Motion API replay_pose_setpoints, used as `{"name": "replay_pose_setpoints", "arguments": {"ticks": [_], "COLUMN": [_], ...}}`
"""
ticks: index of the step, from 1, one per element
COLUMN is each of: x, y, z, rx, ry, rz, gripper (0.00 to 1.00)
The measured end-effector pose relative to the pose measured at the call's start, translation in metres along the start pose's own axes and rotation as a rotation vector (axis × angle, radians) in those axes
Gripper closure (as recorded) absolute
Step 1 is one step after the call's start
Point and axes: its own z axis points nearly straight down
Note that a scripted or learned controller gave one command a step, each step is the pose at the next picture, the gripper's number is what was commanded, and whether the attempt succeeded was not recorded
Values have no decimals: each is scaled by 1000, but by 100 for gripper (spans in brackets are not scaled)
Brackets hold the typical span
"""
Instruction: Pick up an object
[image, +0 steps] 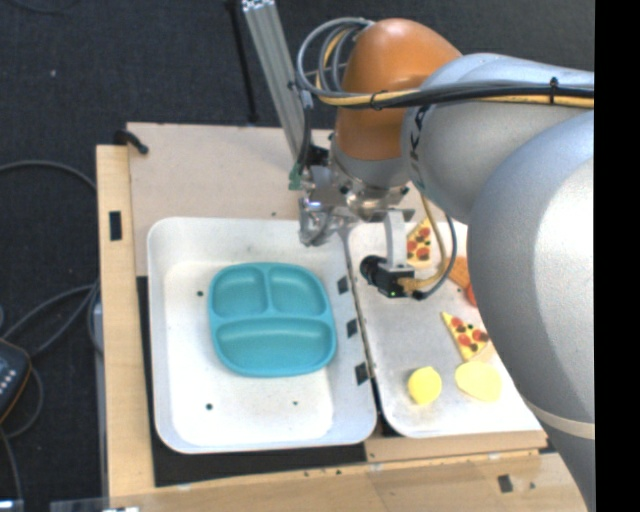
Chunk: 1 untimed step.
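The grey arm (520, 200) covers the right side of the right bin (450, 425) and hides whatever lies beneath it. An orange thing (461, 272) peeks out from under the arm's edge, too little of it showing to name. The far pizza slice (421, 243) is partly covered by the wrist hardware, so just its red-dotted topping and pale crust show. The pale yellow flat piece (479, 380) is cut off on its right by the arm.

The loose objects are toy food and tableware. A teal divided plate (271, 320) with three compartments lies flat in the middle of the left bin (180, 400), upright and alone on the floor of the bin. In the right bin, a near pizza slice (466, 336) lies with its crust end close to the pale yellow flat piece. A bright yellow rounded lump (424, 385) sits just beside that piece, near the front wall.

The gripper (313, 228) hangs below the orange band (390, 80), over the far right corner of the left bin, close to the wall shared by both bins. It is apart from the plate. At this angle it is a small tangle of grey metal, and whether it is spread or closed cannot be told. Nothing can be seen held in it.
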Motion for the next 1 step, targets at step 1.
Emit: {"name": "replay_pose_setpoints", "arguments": {"ticks": [1], "x": [-4], "y": [0], "z": [-1], "rx": [1], "ry": [-3], "rz": [4], "gripper": [0]}}
